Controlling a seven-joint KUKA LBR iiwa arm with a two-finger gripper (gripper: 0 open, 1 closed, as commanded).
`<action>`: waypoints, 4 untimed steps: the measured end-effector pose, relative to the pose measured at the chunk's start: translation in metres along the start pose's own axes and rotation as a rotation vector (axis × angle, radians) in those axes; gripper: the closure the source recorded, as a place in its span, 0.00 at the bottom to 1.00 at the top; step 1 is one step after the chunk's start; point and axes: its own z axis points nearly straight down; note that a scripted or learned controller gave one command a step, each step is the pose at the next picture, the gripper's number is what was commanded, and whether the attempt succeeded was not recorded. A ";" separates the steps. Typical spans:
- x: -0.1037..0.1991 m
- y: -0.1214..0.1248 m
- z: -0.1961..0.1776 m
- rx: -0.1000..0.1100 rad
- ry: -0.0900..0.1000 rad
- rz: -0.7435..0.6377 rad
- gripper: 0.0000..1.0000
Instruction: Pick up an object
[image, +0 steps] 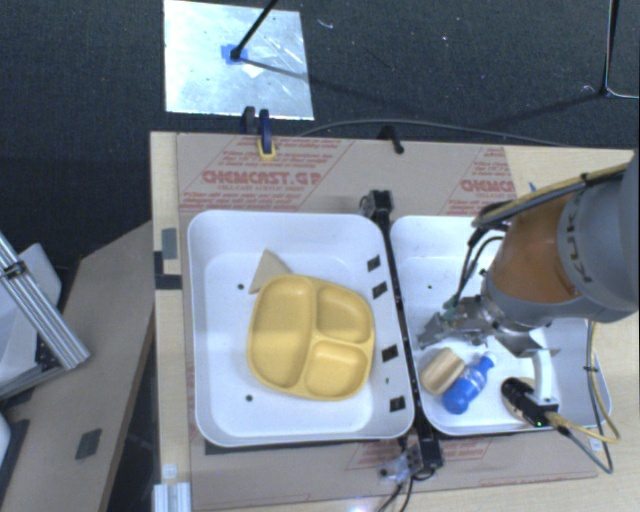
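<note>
Objs in bins, lower half of frame

Yellow sectioned tray (311, 337) w/ three compartments lying flat, center of left bin, partly covering a tan flat piece (268, 267) poking out at its upper left. Blue bottle (467, 384) lying on its side, lower part of right bin, cap end pointing upper right; tan cylinder-ish block (442, 369) sitting just beside it on the left, touching or nearly.

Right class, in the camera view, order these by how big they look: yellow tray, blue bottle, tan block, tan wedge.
1. yellow tray
2. blue bottle
3. tan block and tan wedge: look alike, and the wedge is partly hidden.
</note>
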 end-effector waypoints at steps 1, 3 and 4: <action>0.000 0.001 -0.013 -0.005 -0.001 -0.001 1.00; -0.006 0.005 -0.126 -0.011 -0.002 -0.003 1.00; 0.039 -0.005 -0.125 -0.005 0.000 -0.007 1.00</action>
